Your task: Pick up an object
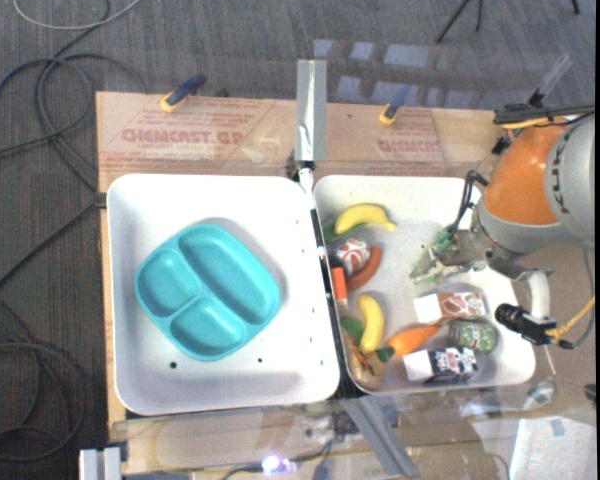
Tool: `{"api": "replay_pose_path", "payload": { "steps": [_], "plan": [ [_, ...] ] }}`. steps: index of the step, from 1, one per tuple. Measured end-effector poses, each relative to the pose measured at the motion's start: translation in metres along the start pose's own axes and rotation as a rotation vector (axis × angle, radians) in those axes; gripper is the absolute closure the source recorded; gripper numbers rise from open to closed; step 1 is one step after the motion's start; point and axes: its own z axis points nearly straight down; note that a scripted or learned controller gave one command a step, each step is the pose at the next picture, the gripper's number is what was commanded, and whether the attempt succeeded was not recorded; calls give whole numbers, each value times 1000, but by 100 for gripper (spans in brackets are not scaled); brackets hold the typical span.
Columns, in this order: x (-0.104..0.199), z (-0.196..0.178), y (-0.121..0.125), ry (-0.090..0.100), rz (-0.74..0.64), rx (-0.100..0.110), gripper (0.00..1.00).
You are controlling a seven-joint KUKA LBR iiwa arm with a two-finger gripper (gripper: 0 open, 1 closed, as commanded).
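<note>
My gripper (432, 262) hangs low in the right bin (420, 190), near its middle right, below the orange-banded wrist (520, 188). It is just above a small white and red box (450, 303). To its left lie a yellow banana (365, 216) and a red and white can (352, 255). A second banana (371, 323) and a carrot (415, 340) lie toward the bin's front. Nothing shows clearly in the gripper.
The left bin (130, 368) holds a teal divided plate (208, 288). A green can (473, 335), a black and white box (440, 365) and an orange marker (338, 284) also crowd the right bin. Cables lie on the floor at left.
</note>
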Motion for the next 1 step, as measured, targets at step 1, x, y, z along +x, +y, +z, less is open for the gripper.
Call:
{"api": "replay_pose_path", "payload": {
  "steps": [1],
  "plan": [
    [40,-121,11,-2,-109,0,100]
  ]
}}
